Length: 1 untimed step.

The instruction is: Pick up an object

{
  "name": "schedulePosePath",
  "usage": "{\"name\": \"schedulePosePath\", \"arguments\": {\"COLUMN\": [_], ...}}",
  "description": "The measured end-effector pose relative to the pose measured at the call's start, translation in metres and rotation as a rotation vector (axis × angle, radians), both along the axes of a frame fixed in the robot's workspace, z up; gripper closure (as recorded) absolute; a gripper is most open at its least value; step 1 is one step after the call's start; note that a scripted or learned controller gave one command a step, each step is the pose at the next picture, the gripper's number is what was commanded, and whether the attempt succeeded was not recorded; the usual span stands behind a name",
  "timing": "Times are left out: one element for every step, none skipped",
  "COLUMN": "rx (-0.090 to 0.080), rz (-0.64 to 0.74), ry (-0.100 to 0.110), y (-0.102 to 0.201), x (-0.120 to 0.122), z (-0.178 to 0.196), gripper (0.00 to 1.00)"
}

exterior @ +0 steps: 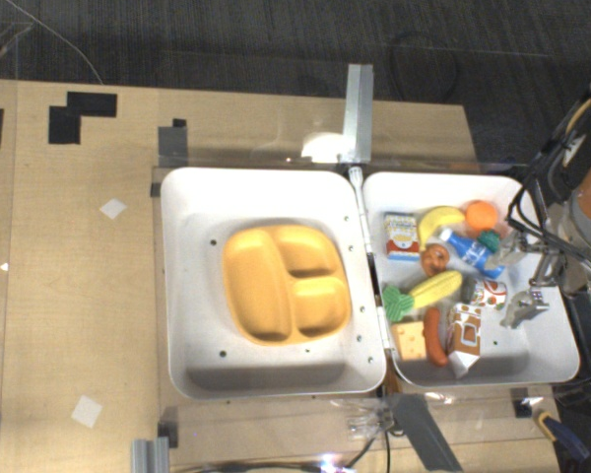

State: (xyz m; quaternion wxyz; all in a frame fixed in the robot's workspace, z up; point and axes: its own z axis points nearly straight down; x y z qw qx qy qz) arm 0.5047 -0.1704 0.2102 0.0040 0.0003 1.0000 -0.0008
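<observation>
I saw even, bright overhead light, glare on the clear plastic sheet (320, 149) at upper centre, slightly soft focus.

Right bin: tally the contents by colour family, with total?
Counting what shows in the right bin:
Yellow: 3 (banana, corn cob, cheese block)
Orange/red/brown: 3 (orange, doughnut, sausage)
Blue: 1 (bottle)
Printed cartons: 3 ()
Total: 10
</observation>
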Motion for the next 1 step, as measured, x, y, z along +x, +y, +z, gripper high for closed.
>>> {"name": "schedulePosePath", "arguments": {"rx": [0.003], "rz": [-0.363], "ry": [-0.005], "y": [0.0123], "x": [0.0801], "z": [-0.1133], "gripper": [0.0]}}
